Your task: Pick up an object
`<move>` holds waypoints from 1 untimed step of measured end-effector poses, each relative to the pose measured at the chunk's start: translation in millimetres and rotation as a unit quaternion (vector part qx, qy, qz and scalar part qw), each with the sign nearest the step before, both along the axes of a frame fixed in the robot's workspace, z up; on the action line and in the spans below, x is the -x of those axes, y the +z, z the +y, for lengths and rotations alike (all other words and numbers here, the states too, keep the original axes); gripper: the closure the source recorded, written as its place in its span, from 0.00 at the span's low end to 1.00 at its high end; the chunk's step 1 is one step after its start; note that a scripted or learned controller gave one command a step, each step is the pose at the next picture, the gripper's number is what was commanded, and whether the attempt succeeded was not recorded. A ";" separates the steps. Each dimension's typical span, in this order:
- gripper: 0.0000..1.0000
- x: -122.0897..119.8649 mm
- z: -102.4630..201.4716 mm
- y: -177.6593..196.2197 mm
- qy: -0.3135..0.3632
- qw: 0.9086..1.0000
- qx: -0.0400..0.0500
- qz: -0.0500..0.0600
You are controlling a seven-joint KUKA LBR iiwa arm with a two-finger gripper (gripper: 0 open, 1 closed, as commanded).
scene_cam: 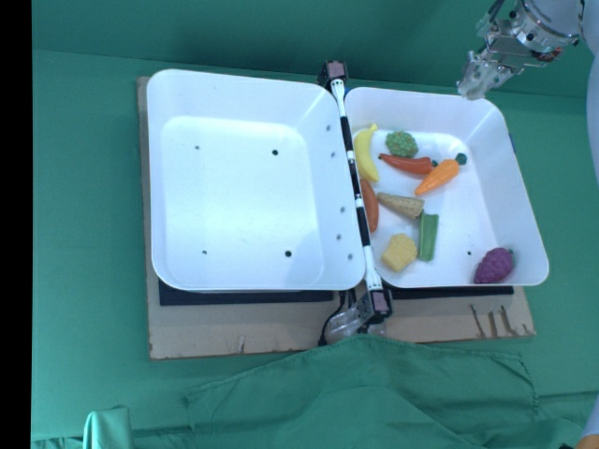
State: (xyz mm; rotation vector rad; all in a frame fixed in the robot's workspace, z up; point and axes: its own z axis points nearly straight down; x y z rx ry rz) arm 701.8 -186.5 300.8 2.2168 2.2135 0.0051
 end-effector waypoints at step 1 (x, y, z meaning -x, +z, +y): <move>1.00 29.4 24.5 26.1 0.000 1.000 -0.002 0.003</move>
